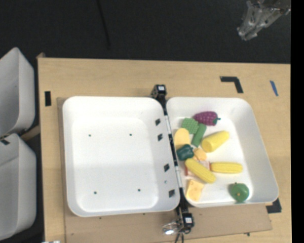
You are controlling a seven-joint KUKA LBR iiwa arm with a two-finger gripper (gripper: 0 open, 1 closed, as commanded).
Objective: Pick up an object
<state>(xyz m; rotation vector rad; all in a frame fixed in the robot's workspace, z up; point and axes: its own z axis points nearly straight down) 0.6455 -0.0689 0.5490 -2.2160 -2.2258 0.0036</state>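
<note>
The right bin holds several toy foods along its left side. A purple grape bunch lies at the back, with green pieces beside it. A yellow lemon-like piece and a corn cob sit in the middle, a yellow banana and a dark green pepper nearer the divider, and a green apple at the front. My gripper hangs high above the bench at the top right, far from the bins.
The left bin stands beside the right one on the wooden bench. White blocks stand off the bench at the left. Black corner marks sit behind the right bin.
</note>
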